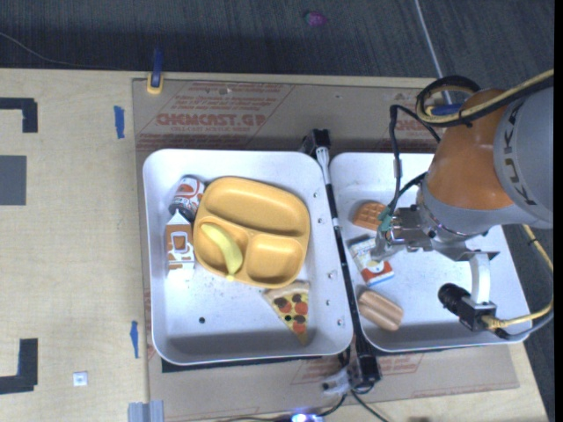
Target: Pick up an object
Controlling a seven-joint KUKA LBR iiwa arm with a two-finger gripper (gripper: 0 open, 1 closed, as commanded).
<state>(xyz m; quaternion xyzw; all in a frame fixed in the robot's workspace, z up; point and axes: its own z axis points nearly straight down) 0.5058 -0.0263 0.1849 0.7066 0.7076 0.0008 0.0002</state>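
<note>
I can't tell the gripper (385,240) state, hovering over the small carton (376,272), and I worry it clips the waffle (370,213) beside it

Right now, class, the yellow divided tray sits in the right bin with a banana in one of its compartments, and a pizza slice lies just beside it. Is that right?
Not quite. The camera view shows the yellow divided tray in the left bin, not the right one. The rest holds: a banana lies in one of its compartments, and a pizza slice lies just beside it.
</note>
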